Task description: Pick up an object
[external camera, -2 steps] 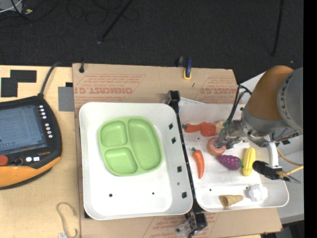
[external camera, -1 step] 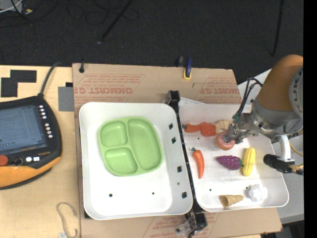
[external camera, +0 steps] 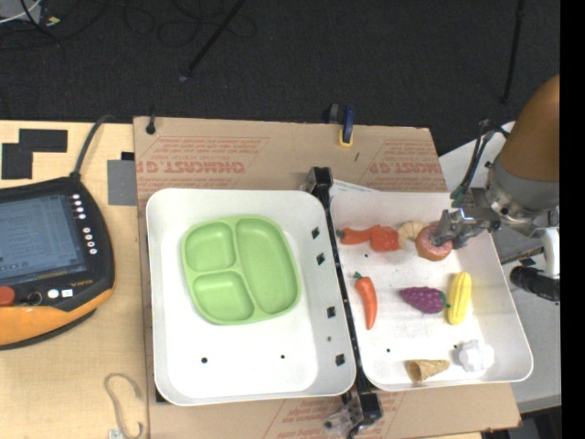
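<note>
The hand (external camera: pixel 445 234) is hovering at the pink round toy (external camera: pixel 433 246), at the right bin's (external camera: pixel 512 318) twelve o'clock; whether it is spread, I cannot tell. Judging by this, the grasp is beginning; next, closing and lifting.

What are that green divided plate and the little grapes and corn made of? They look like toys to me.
The green divided plate looks like moulded plastic: one even colour, smooth rounded compartments, soft sheen. The purple grapes and yellow corn also look like plastic or rubbery toy food, with flat, saturated colour and simplified shapes; whether they are hard or soft cannot be judged. The white bin under the plate seems to be smooth plastic too.
</note>
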{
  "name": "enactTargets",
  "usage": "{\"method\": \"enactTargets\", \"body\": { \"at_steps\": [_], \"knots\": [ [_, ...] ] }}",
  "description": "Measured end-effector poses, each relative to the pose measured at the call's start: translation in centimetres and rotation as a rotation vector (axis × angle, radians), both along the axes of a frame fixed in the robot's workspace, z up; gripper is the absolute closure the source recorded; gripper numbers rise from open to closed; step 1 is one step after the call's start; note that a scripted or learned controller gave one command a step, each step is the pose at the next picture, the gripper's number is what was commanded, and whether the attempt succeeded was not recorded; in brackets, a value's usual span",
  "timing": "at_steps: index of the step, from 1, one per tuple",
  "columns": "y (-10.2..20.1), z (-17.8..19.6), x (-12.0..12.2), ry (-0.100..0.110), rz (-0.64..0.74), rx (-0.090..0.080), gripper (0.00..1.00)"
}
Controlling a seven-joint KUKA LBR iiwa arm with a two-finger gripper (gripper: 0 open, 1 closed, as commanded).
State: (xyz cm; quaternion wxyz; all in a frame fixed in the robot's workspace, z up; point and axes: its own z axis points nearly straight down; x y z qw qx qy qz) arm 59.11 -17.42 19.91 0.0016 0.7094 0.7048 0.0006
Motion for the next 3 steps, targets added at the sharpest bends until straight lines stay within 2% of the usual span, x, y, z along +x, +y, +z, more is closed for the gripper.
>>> {"method": "enactTargets", "body": {
  "at_steps": [1,2,3],
  "knots": [
    [-0.2,3.0,0.0,0.002,0.005,0.001,1.0],
    [4.5,2.0,-0.6,0.007,0.009,0.004,1.0],
    [10.3,3.2,-0.7,0.006,0.01,0.004,1.0]
  ]
}}
